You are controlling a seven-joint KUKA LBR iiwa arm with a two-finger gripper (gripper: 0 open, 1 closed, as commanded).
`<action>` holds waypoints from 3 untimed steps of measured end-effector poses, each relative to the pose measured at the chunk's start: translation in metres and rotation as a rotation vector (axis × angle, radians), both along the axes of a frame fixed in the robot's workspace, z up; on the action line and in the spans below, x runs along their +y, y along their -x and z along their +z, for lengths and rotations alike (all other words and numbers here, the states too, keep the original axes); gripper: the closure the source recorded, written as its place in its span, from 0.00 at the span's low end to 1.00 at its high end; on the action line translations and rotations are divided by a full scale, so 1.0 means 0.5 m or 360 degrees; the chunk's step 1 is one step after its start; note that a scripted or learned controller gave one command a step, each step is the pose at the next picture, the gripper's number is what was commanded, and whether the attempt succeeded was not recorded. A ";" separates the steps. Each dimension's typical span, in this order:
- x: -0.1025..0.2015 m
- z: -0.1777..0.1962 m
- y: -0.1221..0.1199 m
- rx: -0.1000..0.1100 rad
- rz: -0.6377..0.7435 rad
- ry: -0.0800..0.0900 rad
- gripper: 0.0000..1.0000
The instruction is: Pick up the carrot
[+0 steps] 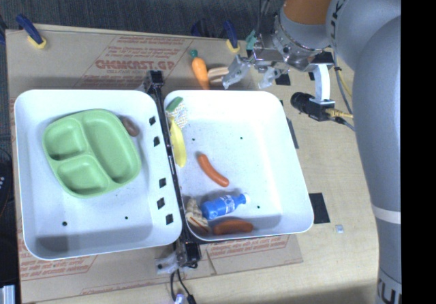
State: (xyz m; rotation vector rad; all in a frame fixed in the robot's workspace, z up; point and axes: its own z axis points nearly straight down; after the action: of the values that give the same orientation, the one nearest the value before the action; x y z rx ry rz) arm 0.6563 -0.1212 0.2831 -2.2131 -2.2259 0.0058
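The small orange carrot with a green stub at its top end (198, 69) lies outside both bins, on the brown cardboard-covered surface (102, 57) just past the far rim of the right-hand shallow white bin (286, 159), so by the look of it the pick has not been made. The grey arm's metal two-finger hand (251, 75) hangs low just to the right of the carrot, its fingers spread apart and nothing between them; a pale tan object, too blurred to name, sits between the hand and the carrot. What seems left is to close on the carrot and lift it. The carrot looks short, tapered and smooth, lying roughly lengthwise away from the camera with its green end farthest. In the right bin are a yellow banana-like piece (178, 142), two reddish sausages and a blue bottle (222, 205); the left bin holds a green divided tray (92, 151).
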 end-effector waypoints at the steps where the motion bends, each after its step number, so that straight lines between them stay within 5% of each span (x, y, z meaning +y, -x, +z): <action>1: 0.078 -0.184 0.044 0.0004 -0.0400 0.0000 0.00; 2: -0.010 -0.329 0.001 0.0001 -0.0722 0.0001 0.00; 3: -0.022 -0.362 0.001 0.0008 -0.0857 0.0001 0.00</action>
State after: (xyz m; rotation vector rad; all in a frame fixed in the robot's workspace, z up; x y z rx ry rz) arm 0.6559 -0.1320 0.1020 -2.7218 -1.5549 0.0105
